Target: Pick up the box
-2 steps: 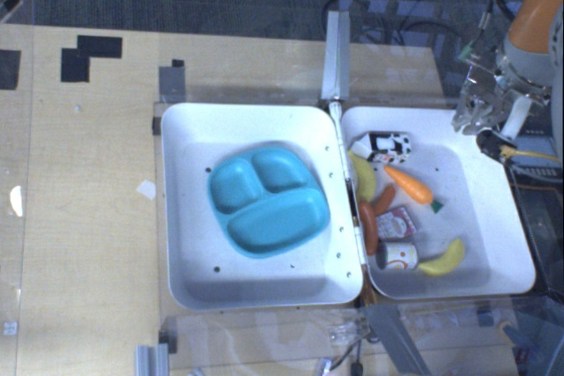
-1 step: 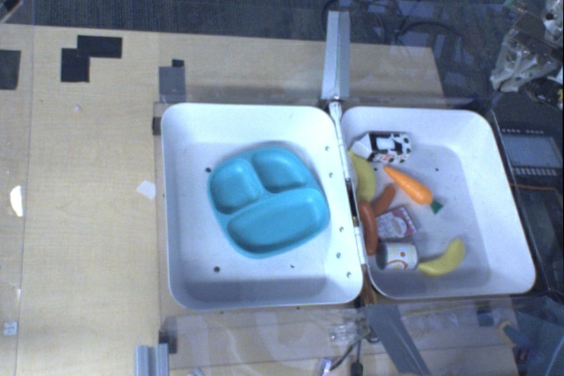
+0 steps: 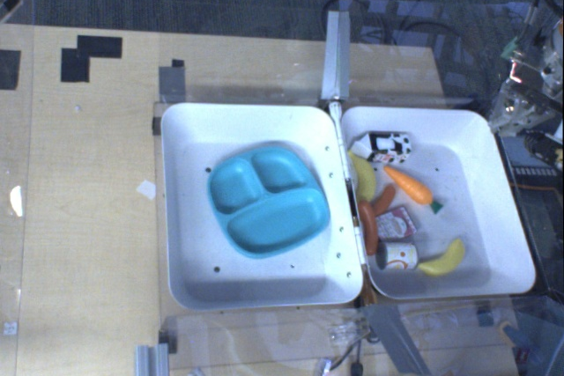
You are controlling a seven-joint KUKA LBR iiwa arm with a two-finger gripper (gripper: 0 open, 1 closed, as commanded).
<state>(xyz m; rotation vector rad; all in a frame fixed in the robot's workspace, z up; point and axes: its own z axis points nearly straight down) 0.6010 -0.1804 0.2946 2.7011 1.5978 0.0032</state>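
While my pincer (image 3: 533, 70) blurs at two o'clock, grip unreadable, the small glossy rectangular box (image 3: 396, 224) lies flat beside the tapered carrot (image 3: 410, 186).

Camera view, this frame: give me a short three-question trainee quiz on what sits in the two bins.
1. True or false: the blue divided plate lies in the left bin.
2. Multiple choice: which thing touches the box on its near side? A) the carrot B) the small can C) the black-and-white cow toy
3. Fill in: the banana lies in the ____ bin, near its front wall.

Key: 1 true; 2 B; 3 right.
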